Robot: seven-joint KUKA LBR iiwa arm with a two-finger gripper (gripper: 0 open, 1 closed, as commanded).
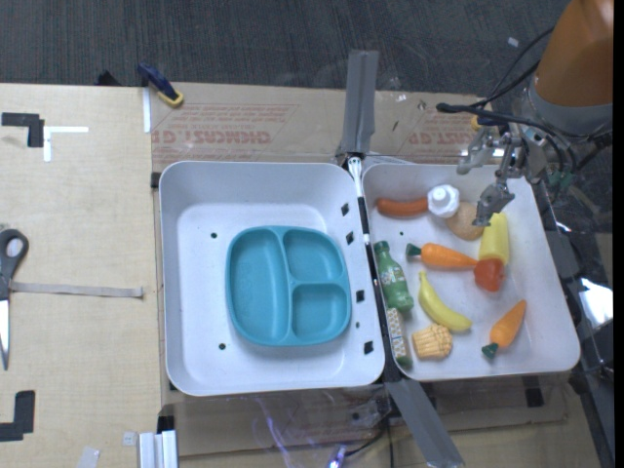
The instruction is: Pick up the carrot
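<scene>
Pincer [494,195] above leftward-pointing carrot [444,255]

Two carrots [444,255] [507,327] in right bin [556,291]; gripper [494,201] above far edge, near yellow pepper [495,238]; teal tray [290,286] in left bin [185,261].

You can make out red print on the cardboard sheet [253,125] behind the bins, but it runs upside down and blurred. No word there reads with certainty. The green bottle [393,277] carries a label too small to read.
</scene>
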